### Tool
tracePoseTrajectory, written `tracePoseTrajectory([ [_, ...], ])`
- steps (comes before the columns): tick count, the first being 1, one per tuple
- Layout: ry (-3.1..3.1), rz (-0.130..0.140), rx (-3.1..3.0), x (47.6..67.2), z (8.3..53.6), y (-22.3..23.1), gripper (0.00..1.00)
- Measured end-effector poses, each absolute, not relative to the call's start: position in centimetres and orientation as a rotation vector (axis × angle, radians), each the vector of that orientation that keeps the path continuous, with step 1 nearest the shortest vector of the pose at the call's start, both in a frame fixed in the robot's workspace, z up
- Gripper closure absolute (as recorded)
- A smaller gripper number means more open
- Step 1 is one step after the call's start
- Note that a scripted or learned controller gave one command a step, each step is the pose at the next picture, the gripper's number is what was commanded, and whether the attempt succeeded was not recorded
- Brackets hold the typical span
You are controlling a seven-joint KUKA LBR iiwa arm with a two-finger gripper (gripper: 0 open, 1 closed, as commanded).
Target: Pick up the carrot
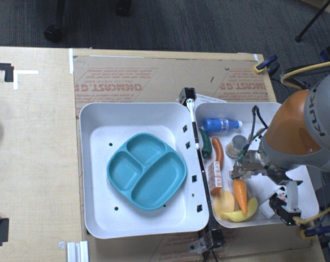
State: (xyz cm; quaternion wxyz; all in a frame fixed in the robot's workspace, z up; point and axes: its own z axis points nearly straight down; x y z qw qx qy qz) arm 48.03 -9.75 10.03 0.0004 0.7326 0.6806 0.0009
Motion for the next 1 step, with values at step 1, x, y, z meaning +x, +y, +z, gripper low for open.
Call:
tracePoseTrajectory([
  [1,2.015,-0.002,2.411,47.88,19.10,-2.09,1.00],
])
